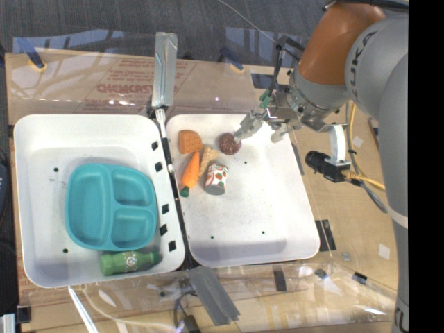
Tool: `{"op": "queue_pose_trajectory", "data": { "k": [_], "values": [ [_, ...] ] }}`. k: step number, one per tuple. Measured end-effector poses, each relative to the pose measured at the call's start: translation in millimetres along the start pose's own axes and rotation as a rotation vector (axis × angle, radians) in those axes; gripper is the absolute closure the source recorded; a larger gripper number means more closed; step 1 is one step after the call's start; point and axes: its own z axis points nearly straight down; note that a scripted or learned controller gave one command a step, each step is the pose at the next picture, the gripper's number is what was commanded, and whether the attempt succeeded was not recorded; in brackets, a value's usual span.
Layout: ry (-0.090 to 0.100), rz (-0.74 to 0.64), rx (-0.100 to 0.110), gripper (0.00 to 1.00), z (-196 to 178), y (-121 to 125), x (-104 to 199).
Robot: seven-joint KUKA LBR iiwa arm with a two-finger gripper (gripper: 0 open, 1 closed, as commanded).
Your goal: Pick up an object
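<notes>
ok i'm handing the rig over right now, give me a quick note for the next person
Gripper: over the back of the right bin, one finger reaching toward the dark red ball; nothing visibly between its fingers, and I cannot tell whether it is open or shut.
Right bin, back-left: orange cracker-like piece, carrot, bread-like stick, small printed cup on its side, dark red ball.
Left bin: teal divided plate, green bottle lying in front of it.
Done: no pick yet.
Left: grasp one object and lift it; the ball looks nearest.
</notes>
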Motion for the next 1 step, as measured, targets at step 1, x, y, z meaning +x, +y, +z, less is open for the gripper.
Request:
{"op": "queue_pose_trajectory", "data": {
  "k": [1],
  "values": [
    [0.003, -0.14, 0.01, 0.0, 136.4, -45.5, 21.6]
  ]
}}
